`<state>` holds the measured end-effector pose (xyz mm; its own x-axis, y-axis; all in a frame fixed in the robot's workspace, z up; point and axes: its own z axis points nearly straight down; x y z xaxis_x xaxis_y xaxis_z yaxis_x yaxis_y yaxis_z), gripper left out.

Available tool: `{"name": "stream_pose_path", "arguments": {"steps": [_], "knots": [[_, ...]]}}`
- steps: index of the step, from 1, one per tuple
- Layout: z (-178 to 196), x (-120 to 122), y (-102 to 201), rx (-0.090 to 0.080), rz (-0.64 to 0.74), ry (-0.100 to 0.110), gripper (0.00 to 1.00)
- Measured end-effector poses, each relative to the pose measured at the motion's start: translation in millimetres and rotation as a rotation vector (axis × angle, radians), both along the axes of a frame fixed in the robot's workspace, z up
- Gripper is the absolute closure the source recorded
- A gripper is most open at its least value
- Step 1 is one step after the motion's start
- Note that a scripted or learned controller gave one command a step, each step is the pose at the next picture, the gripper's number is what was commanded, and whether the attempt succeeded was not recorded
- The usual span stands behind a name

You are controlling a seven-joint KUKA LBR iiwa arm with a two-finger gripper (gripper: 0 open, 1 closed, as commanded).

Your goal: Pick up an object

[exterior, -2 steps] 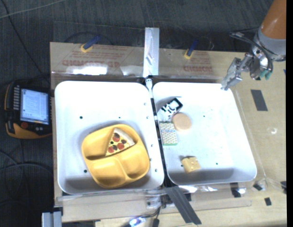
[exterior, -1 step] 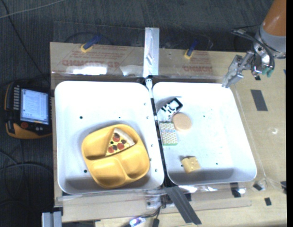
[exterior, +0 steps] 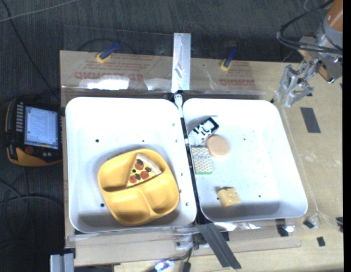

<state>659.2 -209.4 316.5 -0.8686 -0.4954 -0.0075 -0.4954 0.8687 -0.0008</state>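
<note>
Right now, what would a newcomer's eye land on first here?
The yellow tray in the left bin, with a pizza slice in its upper compartment. Next, the small items along the right bin's left side: a tan disc and a tan block. The gripper hangs outside, upper right.

On my feed both bins read plain white: the left bin [exterior: 84, 129] holds a yellow sectioned tray [exterior: 139, 192] bearing a pizza-slice toy [exterior: 142, 170] with a pale yellow face, red dots and a tan crust edge, while the right bin [exterior: 260, 129] holds a black-and-white patterned piece [exterior: 204, 127], a tan round disc [exterior: 219, 146], a pale block with a fine green-and-white grid pattern [exterior: 202, 160] and a mustard-yellow chunk [exterior: 228, 196]. I see the bench [exterior: 320, 169] as light tan wood with dark grey patches, two clips in blue and yellow [exterior: 109, 52] at its far edge, and a handheld unit [exterior: 33, 131] that is black with orange trim and a pale blue screen. The gripper [exterior: 291, 88] appears silver-grey, and the arm [exterior: 335, 13] shows orange at the frame corner.
</note>
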Motion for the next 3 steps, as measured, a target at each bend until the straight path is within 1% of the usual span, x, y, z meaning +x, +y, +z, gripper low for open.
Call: {"name": "stream_pose_path", "arguments": {"steps": [1, 2, 3], "knots": [[-15.4, 10.8, -11.8, -0.002, 0.317, 0.000, 1.00], [-15.8, 10.7, -11.6, -0.003, 0.660, 0.000, 1.00], [-16.6, 10.6, -11.3, -0.003, 0.945, -0.001, 1.00]]}}
